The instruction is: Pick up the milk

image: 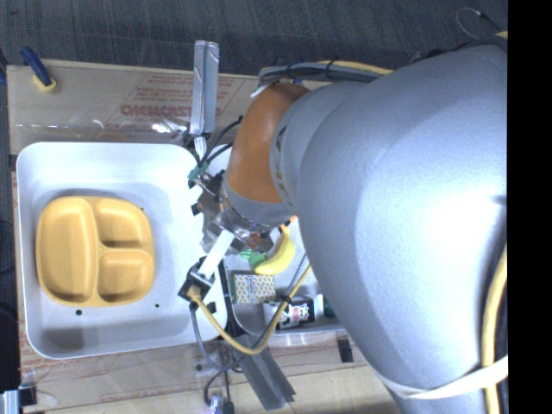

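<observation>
Under the arm (388, 214), the milk (297, 310) lies half hidden; claw's grip unclear.

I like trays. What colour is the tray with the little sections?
Yellow. The tray sits in the left white bin in the camera view.

A yellow tray (95, 250) with compartments lies in the white bin (34, 175). The arm (405, 222) is grey with an orange band (257, 153). A yellow banana (278, 257) shows beside a green-and-white speckled packet (253, 287). A yellow cable (237, 339) loops below.
</observation>
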### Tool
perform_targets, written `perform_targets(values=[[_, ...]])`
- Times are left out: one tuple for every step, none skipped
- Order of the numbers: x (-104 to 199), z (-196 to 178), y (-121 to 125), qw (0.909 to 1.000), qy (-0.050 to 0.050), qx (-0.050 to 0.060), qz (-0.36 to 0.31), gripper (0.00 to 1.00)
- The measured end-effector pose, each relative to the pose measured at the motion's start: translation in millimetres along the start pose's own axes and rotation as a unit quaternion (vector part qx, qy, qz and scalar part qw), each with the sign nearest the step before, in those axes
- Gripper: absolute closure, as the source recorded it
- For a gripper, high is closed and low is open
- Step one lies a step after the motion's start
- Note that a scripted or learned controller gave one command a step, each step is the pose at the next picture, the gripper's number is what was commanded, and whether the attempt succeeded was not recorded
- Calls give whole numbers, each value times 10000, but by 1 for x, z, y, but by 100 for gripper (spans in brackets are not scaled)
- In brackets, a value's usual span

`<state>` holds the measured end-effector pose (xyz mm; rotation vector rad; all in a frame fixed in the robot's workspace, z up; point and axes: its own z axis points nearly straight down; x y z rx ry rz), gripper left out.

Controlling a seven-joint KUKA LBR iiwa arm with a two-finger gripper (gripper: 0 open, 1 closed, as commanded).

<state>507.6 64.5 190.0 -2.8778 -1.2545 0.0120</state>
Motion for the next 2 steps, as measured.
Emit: perform_targets(values=[[32,-36,-74,9979,19,-7,644,100],[33,-45,-75,9982,9,8,605,100]])
